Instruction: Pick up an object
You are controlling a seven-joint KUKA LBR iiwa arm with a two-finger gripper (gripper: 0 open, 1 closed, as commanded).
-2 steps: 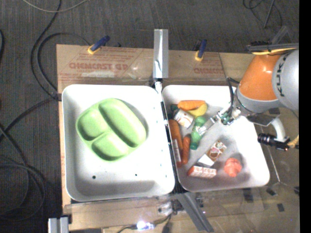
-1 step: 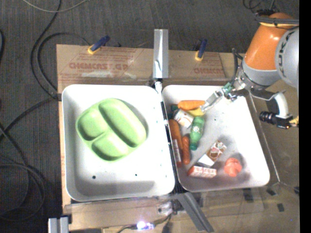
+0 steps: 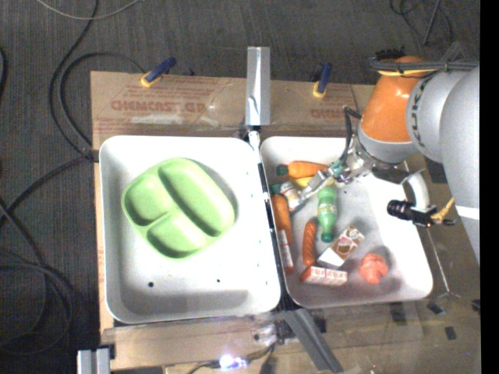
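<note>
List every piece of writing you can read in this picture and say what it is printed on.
"CHEMCAST GP": red print, seen reversed and faint, on the brown protective sheet behind the left bin. Reading uncertain.
More red print on the same sheet behind the right bin: too blurred to read.
Label on the green bottle: too small to read.
Print on the small carton and the flat packet: too blurred to read.

Bench on a dark carpeted floor

Dark grey carpet (image 3: 195,22) is surrounding the bench, with black and pale cables (image 3: 66,92) trailing across it at the left and top. A brown cardboard sheet (image 3: 171,104) is lying under the bins, held at its far edge by two blue-and-yellow clamps (image 3: 158,71). An upright metal post (image 3: 258,88) is standing at the middle of that edge.
</note>
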